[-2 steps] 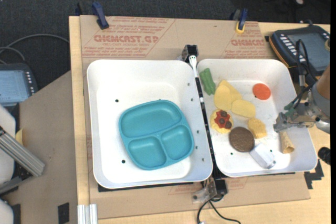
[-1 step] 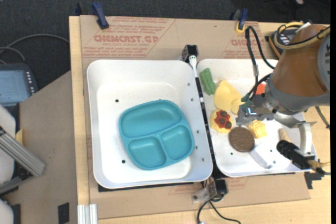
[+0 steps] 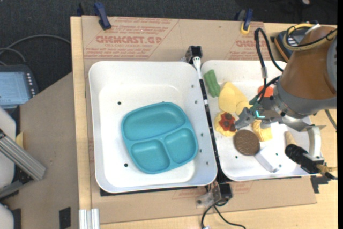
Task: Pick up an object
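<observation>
Claw (image 3: 247, 117) hangs low in the right bin (image 3: 236, 169) among the toys, its grip state something I cannot tell from up here. Beside it I see a yellow piece (image 3: 231, 96), a green piece (image 3: 211, 83) and a brown disc (image 3: 246, 142); a teal divided tray (image 3: 159, 137) sits in the left bin (image 3: 107, 94).

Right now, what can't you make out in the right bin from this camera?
- Gripper: its grasp state, hidden by the arm's wrist in the camera view.
- Small yellow object: partly under the arm, shape unclear.
- Red-and-yellow item: too small to identify.
- Right bin: its right side, covered by the arm.
</observation>
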You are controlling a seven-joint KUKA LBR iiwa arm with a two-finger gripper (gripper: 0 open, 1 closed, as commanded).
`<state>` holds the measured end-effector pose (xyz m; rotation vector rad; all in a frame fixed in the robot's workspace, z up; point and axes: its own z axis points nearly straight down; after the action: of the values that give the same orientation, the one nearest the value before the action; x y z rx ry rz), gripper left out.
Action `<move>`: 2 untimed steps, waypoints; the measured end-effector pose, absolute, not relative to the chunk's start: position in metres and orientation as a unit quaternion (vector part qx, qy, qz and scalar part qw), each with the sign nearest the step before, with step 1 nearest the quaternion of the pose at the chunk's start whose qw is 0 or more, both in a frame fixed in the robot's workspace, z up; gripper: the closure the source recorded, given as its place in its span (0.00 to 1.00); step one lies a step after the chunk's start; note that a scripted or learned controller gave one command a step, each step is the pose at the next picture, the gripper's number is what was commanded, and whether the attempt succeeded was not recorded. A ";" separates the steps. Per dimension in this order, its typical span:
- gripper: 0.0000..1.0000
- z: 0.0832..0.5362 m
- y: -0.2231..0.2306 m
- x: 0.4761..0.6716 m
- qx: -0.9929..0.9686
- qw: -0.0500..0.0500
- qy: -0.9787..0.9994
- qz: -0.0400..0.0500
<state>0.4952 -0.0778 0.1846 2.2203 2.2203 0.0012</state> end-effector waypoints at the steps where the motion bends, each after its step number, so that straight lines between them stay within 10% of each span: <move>1: 0.00 0.082 -0.148 0.478 0.710 -0.002 0.705 0.000; 2: 1.00 0.098 -0.146 0.482 0.708 0.005 0.706 0.003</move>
<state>0.4818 -0.1460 0.0981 2.2178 2.2121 0.0081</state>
